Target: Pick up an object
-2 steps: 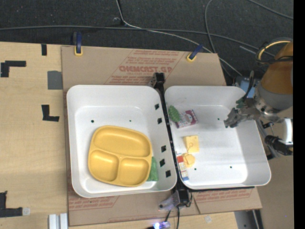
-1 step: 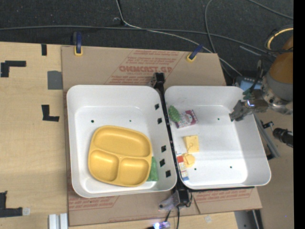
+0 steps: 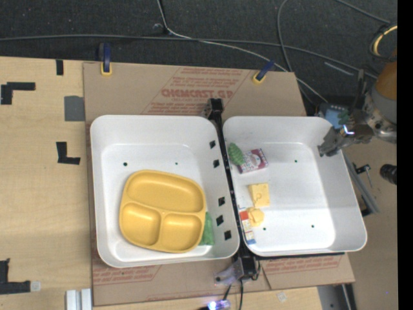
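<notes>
White right bin (image 3: 335,237) as landmark: gripper (image 3: 330,142) at its far right rim, grip state unclear; yellow block (image 3: 259,194) lies near its left wall, unlifted; picking not begun.

A wooden bench (image 3: 39,192) carries a cardboard sheet (image 3: 193,89) (clamped at its far edge), and two white bins (image 3: 103,173) sit side by side on it.
</notes>
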You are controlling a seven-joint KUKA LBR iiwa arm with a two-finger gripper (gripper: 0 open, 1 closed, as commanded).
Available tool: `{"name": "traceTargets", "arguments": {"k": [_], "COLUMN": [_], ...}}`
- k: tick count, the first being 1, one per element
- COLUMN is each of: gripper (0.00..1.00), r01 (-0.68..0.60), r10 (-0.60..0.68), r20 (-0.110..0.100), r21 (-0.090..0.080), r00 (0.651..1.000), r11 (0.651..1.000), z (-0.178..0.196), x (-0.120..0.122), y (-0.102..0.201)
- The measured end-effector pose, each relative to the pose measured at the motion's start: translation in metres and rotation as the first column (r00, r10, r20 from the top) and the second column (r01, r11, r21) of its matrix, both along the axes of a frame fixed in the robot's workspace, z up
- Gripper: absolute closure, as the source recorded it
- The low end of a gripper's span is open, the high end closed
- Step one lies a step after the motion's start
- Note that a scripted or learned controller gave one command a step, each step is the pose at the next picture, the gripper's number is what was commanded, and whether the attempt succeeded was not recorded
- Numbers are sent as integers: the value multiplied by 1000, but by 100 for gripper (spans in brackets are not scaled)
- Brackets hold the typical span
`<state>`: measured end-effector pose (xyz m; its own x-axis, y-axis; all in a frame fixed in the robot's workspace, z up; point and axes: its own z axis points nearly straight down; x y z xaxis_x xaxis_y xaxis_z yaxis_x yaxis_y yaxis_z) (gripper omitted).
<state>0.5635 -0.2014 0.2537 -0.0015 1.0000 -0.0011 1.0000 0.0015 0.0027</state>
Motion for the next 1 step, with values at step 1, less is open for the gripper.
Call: {"name": "traceTargets", "arguments": {"k": [1], "gripper": [100], "r01": [-3], "r10": [3], "r20": [-5], "r21": [2], "r00": [1000], "r11": [1000], "z": [-15], "x": [-9], "y": [49]}}
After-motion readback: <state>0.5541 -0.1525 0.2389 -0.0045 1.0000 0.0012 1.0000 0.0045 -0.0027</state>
